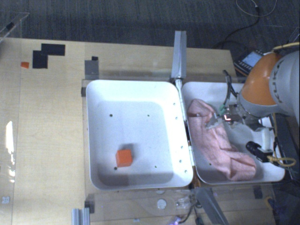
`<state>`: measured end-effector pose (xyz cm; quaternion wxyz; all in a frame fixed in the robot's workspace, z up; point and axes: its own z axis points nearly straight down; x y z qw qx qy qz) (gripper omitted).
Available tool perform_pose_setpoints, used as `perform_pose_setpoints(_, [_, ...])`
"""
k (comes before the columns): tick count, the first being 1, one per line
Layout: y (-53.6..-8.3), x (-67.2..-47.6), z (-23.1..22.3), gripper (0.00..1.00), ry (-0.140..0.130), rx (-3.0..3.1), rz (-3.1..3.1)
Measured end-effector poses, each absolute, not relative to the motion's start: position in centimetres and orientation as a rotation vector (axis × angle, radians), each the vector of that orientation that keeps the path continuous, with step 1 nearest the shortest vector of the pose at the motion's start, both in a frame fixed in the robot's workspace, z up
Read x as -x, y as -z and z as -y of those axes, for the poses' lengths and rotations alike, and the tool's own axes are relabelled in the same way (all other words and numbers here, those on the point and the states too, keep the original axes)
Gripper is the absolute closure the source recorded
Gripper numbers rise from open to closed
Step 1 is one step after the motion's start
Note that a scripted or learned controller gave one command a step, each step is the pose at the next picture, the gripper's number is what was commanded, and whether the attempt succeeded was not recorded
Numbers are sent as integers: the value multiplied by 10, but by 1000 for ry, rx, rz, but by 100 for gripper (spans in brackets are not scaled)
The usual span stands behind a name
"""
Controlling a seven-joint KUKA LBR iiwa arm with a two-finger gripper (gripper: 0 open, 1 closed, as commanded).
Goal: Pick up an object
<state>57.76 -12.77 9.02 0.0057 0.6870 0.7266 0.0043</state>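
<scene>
The wooden counter [47,139] carries two white bins. The right bin [276,175] holds a crumpled pink cloth [220,144]; the jaws hang over its upper part, their state unclear. The left bin [131,90] contains a small orange block [124,158].

light: bright, even | glare: bench [9,139] left edge | shadows: soft | focus: slightly soft
</scene>
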Motion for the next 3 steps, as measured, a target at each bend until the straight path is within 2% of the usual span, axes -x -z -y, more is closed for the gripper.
perform_pose_setpoints(1, [-90, -598, 91, 0, -13, -2052, -2364])
perform_pose_setpoints(2, [-104, -602, 90, 100, -23, -2042, -2362])
perform_pose_setpoints(3, [-209, -630, 58, 100, -10, -1502, -2742])
